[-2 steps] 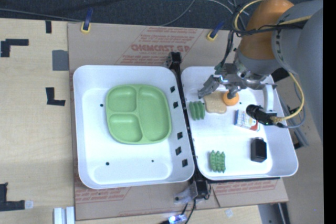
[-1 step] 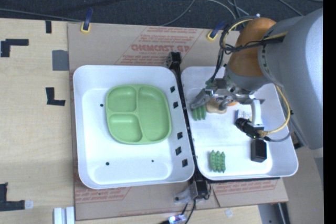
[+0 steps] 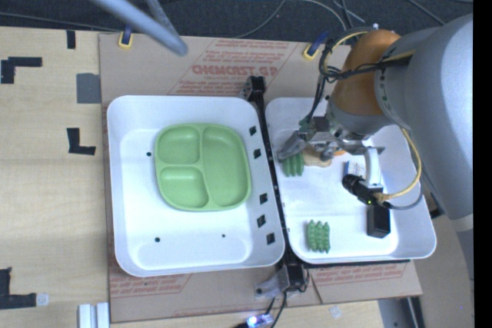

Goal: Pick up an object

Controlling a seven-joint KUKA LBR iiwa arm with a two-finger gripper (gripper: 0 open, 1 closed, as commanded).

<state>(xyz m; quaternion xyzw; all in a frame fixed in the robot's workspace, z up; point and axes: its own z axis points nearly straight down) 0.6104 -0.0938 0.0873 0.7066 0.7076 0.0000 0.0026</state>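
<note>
- The left bin (image 3: pixel 127 188) is a shallow white tray with rounded corners, resting on a cardboard sheet (image 3: pixel 231 65) printed with red lettering.
- A green divided plate (image 3: pixel 204 167) lies near the middle of that bin, with two compartments toward 12 o'clock and others toward 6 o'clock; it sits flat and clear of the bin walls.
- A row of black clips (image 3: pixel 261 157) runs along the seam where the two bins meet.
- The right bin (image 3: pixel 407 242) stands just beside the left one, sharing that seam.
- A small green ridged object (image 3: pixel 294 164) lies at about 10 o'clock in the right bin, close to the seam and just below the gripper's tips.
- A second green ridged object (image 3: pixel 318 236) lies at about 7 o'clock in the same bin, well apart from the first and from the gripper.
- The gripper (image 3: pixel 301 144) hangs over the upper left part of the right bin, pointing toward 9 o'clock; whether its jaws are apart or closed I cannot tell, and nothing is clearly seen between them.
- A pale tan item (image 3: pixel 317 157) shows just beside the gripper, partly hidden.
- The arm (image 3: pixel 430 104), grey with an orange band, reaches in from 3 o'clock, with cables looping around the wrist.
</note>
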